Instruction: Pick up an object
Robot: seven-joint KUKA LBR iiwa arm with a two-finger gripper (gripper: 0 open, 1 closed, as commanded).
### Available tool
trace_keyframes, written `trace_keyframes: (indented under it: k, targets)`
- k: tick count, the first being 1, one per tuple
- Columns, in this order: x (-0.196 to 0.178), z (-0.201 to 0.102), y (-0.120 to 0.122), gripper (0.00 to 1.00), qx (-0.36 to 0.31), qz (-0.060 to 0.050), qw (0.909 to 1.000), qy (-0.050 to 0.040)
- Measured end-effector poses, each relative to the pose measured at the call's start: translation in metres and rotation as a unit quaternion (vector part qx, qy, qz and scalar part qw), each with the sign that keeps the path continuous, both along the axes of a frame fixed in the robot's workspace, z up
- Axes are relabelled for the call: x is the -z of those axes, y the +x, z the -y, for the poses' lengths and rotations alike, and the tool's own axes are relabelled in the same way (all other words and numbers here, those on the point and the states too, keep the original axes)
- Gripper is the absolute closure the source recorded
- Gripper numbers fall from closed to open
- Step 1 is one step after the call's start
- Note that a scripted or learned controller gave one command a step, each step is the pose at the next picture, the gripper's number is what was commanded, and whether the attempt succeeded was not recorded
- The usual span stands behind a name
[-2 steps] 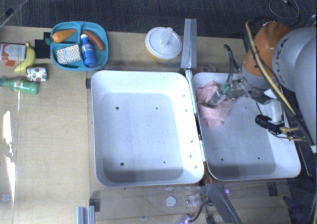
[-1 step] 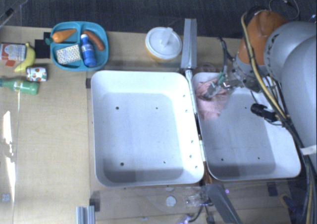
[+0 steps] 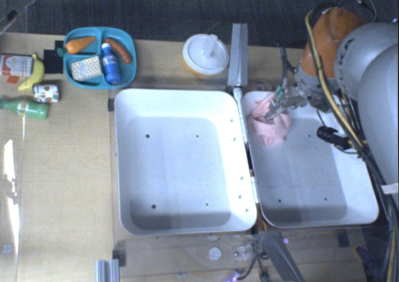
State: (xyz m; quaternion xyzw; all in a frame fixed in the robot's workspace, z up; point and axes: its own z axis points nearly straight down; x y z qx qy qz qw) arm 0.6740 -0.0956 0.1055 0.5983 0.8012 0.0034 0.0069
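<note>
At the right bin's [image 3: 312,209] far-left corner, gripper [image 3: 275,106] fingers pinch a crumpled pink cloth [image 3: 270,126] (soft, bunched).

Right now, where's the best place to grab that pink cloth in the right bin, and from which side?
Grip the pink cloth at its raised, bunched upper end, where the gripper already sits. Come straight down from above: it lies crumpled near the right bin's left wall, leaving little side room.

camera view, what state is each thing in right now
pink cloth: crumpled, lying in the right bin at its far left corner
pincer: down at the cloth's top edge
lidded cup: upright, lid on
blue divided tray: filled with toy food
green bottle: lying on its side
</note>
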Motion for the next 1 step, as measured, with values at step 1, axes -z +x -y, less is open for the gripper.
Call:
trace_keyframes:
  k: [1]
  targets:
    - [-0.0526, 0.0073, -0.0040, 1.00, -0.060, -0.005, 0.9982, 0.0001]
